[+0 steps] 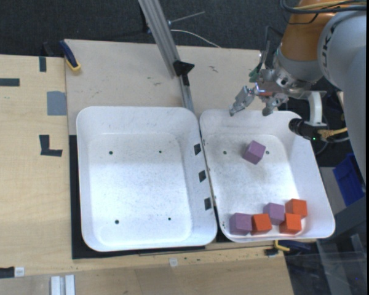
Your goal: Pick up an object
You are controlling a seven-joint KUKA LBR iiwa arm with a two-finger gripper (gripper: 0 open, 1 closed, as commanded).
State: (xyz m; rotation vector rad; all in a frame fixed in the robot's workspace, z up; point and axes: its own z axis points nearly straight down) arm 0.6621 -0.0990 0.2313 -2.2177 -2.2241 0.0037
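Pale wooden bench (24, 165), two white bins side by side. Nearest in the right bin (307, 165): a cluster of orange and purple blocks (269, 217) in its front corner. Mid-bin, apart: a lone purple cube (254, 152), probably light, rigid, best pinched across flat opposite faces. Beyond, above the far rim: gripper (253, 106), fingers spread, holding nothing.

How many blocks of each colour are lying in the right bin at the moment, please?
Purple blocks: 3, namely the lone purple cube, the purple cube at the front and the purple cube behind it.
Orange blocks: 3, namely the orange cube, the orange cube and the orange cube.
Total: 6
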